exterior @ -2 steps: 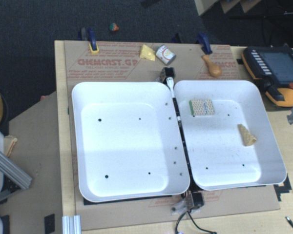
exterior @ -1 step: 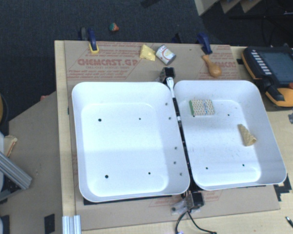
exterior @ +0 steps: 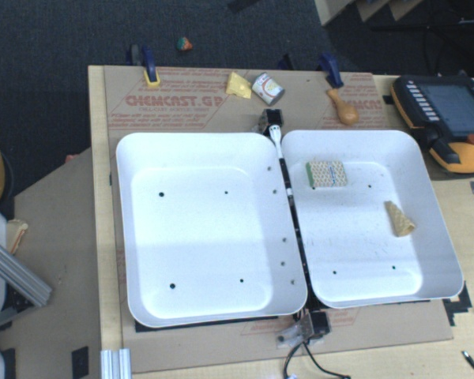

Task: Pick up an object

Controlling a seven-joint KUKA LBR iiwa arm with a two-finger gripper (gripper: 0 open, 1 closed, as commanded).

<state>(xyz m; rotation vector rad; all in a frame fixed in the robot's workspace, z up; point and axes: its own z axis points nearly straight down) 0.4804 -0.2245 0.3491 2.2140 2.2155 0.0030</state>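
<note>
You see the shallow white left bin (exterior: 134,212) at frame centre-left. In the shallow white right bin (exterior: 426,180), a speckled rectangular sponge with a green edge (exterior: 327,174) lies upper left, and a tan cone-shaped piece (exterior: 400,218) lies right of centre, well apart.

Bright, even overhead light; white bins (exterior: 142,212) slightly overexposed, image mildly soft
</note>
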